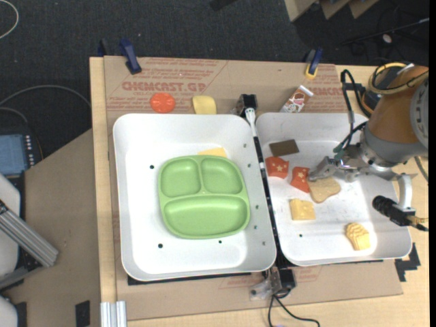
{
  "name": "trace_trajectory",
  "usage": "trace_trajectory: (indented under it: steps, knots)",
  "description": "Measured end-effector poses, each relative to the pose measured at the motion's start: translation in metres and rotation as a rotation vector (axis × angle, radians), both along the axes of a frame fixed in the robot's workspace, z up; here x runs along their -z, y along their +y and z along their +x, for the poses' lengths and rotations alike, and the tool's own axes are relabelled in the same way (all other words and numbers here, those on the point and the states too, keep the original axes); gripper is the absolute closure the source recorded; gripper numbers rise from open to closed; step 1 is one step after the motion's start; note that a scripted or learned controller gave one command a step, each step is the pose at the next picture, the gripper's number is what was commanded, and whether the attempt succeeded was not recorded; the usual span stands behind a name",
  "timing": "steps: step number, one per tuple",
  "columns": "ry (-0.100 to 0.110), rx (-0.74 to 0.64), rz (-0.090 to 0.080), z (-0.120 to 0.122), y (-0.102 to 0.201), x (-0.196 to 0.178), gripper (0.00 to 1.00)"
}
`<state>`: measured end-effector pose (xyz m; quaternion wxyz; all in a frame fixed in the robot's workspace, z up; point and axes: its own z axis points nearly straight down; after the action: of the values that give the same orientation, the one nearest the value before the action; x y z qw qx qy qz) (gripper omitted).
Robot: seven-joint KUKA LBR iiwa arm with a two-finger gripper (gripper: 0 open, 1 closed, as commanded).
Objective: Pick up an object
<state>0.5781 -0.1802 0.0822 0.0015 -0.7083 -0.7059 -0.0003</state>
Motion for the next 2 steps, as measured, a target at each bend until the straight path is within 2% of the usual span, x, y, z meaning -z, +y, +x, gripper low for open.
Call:
trace_trajectory:
  steps: [1, 2]
  knots:
    - [-0.008, -0.002, -0.005, -0.021, 0.02, -0.006, 0.0]
    - [-0.009, -0.001, -0.003, -0.044, 0.013, -0.006, 0.0]
